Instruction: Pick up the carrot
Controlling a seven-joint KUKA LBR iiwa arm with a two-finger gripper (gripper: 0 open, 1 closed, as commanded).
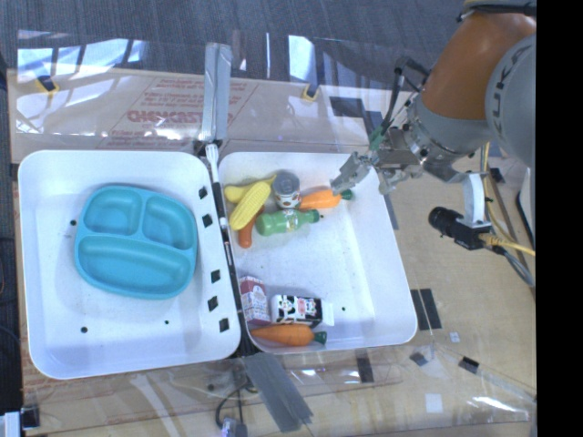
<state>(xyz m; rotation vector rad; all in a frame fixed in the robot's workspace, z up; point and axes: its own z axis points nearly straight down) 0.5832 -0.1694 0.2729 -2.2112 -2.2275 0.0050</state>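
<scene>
1. Where the arm (474, 71) leans in from the right, its orange band sits high over the bench and the wrist slants down and to the left toward the right bin (383, 280).
2. The gripper (344, 182) hangs over the bin's upper right part, its tip just beside the right end of a carrot (319, 199).
3. From here I cannot tell how the pincer is set; nothing shows as held by it.
4. That carrot lies nearly level, next to a green bottle (284, 222) and below a small grey-lidded jar (287, 189).
5. An ear of corn (250, 205) lies slantwise to the left of those, with a yellow piece (235, 192) at its upper end and a small orange piece (245, 236) at its lower end.
6. A second carrot (284, 335) rests along the bin's front wall, its green stub to the right.
7. Just behind it sit a red-and-white packet (255, 300) and a black-and-white carton (299, 309).
8. The left bin (46, 271) bears a blue divided plate (137, 241).
</scene>
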